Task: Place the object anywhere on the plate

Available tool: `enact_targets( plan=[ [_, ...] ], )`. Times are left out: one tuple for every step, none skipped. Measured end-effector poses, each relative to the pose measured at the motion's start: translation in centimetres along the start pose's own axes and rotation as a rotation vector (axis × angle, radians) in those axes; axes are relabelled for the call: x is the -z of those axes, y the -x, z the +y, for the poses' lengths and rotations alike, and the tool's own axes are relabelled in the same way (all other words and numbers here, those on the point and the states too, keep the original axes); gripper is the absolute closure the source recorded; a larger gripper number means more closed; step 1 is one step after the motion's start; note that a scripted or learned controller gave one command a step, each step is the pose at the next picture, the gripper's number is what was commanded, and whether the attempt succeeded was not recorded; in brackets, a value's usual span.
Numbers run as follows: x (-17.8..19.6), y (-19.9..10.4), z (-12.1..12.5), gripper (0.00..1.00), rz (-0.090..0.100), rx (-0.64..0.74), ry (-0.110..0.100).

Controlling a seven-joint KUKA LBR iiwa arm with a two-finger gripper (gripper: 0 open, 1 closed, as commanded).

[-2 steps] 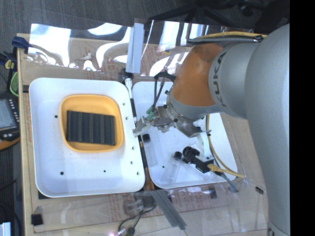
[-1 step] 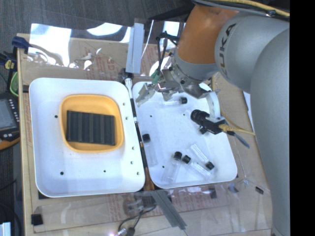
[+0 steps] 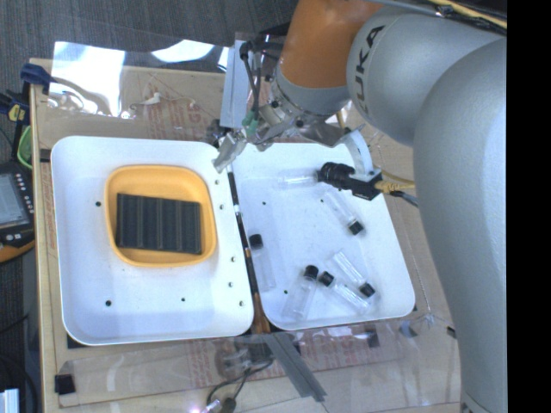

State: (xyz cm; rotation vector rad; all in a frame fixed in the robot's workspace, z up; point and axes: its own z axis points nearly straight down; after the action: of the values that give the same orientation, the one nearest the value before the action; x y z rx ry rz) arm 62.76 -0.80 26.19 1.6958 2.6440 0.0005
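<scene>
Vials lie scattered in the right bin (image 3: pixel 392 231), which takes up the lower right of the frame: small clear tubes with black caps, one near the bin's left wall (image 3: pixel 255 242), a loose cluster of them toward the bottom (image 3: pixel 331 280), one more in the middle (image 3: pixel 354 226). None of them is on the plate (image 3: pixel 159 183), the yellow-rimmed dish that sits in the left bin (image 3: pixel 77 299) at centre left, with a dark ribbed insert (image 3: pixel 161 224) in its well.

Above the strip where the two bins meet, at upper centre, hangs the gripper (image 3: pixel 226 151), below the arm's orange band (image 3: pixel 320 33). Whether it is spread or closed cannot be made out at this slant, and no vial is seen in it.

Judging by this, the task stands at the pick: nothing has been carried over. The next move calls for bringing the gripper down over a single vial in the right bin, best one lying apart from its neighbours, aligned across the tube so it does not roll away. Clear, round and light, they will likely slip. After that comes a lift and a short carry left to the plate.
</scene>
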Motion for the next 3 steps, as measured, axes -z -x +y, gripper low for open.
enact_targets(
  plan=[
    [-4.8, 2.8, 1.9, 0.00, 0.002, 0.055, -0.003],
    [-7.0, 2.4, 2.1, 0.00, 0.001, 0.439, -0.002],
    [-3.8, 2.6, 1.2, 0.00, -0.001, 0.464, 0.001]
  ],
)
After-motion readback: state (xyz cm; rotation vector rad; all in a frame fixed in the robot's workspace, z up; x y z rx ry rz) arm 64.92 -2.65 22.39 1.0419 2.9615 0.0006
